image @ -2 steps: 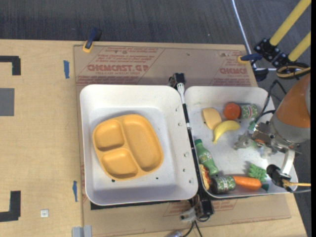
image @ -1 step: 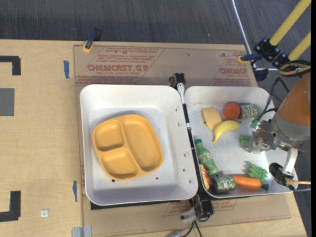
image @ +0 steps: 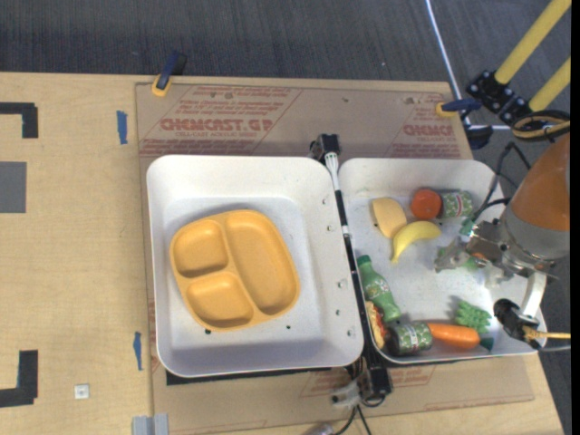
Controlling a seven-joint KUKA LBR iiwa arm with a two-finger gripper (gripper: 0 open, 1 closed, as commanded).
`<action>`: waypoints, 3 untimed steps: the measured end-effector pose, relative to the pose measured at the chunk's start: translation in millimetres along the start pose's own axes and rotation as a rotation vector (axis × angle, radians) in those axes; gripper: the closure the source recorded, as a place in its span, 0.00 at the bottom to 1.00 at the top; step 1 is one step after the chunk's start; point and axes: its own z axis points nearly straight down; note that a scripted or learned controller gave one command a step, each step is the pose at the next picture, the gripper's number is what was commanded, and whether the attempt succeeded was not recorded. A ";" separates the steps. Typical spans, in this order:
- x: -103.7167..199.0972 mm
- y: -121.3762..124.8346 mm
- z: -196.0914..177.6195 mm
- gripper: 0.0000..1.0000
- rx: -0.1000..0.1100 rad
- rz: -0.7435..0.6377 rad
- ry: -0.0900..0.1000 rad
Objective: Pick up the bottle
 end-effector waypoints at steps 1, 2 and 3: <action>0.2 0.4 -9.8 1.00 -0.001 -0.001 0.000; 0.2 0.3 -9.8 0.00 -0.001 -0.001 -0.001; 0.4 0.7 -19.6 1.00 -0.002 -0.001 -0.001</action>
